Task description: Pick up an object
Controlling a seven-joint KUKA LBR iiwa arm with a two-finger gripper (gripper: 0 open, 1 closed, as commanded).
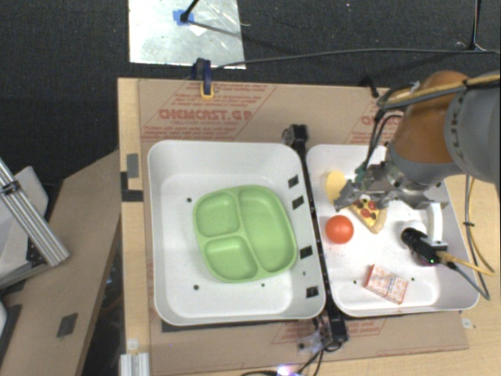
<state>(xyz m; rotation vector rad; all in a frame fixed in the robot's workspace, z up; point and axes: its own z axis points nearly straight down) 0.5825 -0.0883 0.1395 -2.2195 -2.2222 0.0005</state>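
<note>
Pizza slice (369, 212) toy, yellow with red spots; jaws (350, 196) beside it.

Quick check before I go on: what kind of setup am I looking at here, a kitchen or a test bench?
Most likely a lab test bench, not a kitchen. Two white bins sit on a board, the left holding a green divided plate, the right holding toy food such as a tomato, with clamps and cables around.
</note>
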